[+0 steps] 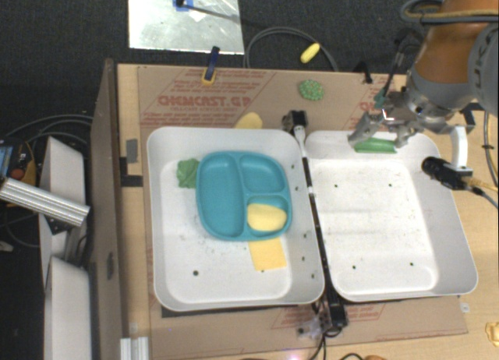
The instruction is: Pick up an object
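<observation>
Arm reaches in, tool over green object in right bin.

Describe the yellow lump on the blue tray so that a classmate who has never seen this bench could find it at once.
Start at the left white bin, which holds a blue divided tray. The yellow lump sits in its lower right compartment. It is rounded, unlike the flat yellow square below the tray.

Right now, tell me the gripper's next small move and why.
Probably lower straight down: the gripper hangs over the green object at the right bin's far edge, and nothing shows between its fingers.
</observation>
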You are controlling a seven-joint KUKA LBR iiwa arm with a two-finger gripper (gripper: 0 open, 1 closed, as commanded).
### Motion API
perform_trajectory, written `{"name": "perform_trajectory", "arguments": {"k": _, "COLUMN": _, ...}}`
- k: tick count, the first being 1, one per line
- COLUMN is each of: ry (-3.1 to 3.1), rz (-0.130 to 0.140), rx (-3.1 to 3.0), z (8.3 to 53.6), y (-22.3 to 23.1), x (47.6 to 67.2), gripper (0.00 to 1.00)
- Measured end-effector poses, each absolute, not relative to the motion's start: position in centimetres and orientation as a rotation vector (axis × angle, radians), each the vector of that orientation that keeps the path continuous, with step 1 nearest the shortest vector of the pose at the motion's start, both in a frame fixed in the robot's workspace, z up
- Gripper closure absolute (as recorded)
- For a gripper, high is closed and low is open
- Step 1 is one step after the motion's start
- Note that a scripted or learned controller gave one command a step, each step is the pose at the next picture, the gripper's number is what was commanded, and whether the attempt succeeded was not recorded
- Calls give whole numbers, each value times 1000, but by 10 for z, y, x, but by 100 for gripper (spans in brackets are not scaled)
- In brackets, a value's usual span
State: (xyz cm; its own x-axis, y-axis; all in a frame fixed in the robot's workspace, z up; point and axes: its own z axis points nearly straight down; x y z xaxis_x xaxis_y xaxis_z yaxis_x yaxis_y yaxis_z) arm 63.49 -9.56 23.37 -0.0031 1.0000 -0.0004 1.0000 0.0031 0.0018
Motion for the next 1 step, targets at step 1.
{"name": "perform_trajectory", "arguments": {"k": 1, "ry": 2224, "rz": -6, "rx": 2226, "z": 143, "y": -120, "x": 609, "gripper": 0}}
